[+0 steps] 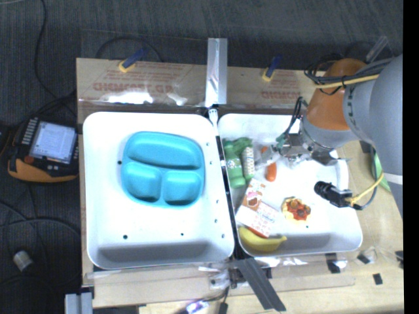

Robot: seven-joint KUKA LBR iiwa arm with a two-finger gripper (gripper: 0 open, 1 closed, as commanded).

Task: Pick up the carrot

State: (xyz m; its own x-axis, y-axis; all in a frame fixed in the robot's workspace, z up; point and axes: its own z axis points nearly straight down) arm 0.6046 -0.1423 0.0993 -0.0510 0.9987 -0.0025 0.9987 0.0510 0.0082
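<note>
Overall, the task was at an early step: the carrot (pixel 271 171) lay free on the floor of the right bin (pixel 340 237), and nothing showed that it was lifted.

Going from the left, a small orange and black device (pixel 44 149) with a lit screen lay on the dark floor beside the counter (pixel 163 80). Next came the left bin (pixel 98 227), which held one blue tray (pixel 162 167) with three compartments. There were two white bins in all, side by side, touching along the middle edge.

In the right bin I counted one green packet (pixel 234 163) at its left wall, one carrot just to the right of this packet, one white and red packet (pixel 258 209) below it, one yellow banana (pixel 260 241) at the near-left corner, and one small red and yellow item (pixel 296 208) near the middle. What this last one was, I could not tell.

The gripper (pixel 292 147) stood over the upper part of the right bin, near the carrot but up and to the right of it, apart from it. The view was too small there, so I cannot tell how the gripper stood, and I saw no object in it. One grey arm (pixel 380 110) with one orange band reached in from the right.

In my judgement, almost everything was left to do: bring the gripper over the carrot, go down, close on it and raise it. The green packet lay close beside the carrot and could disturb the grasp.
</note>
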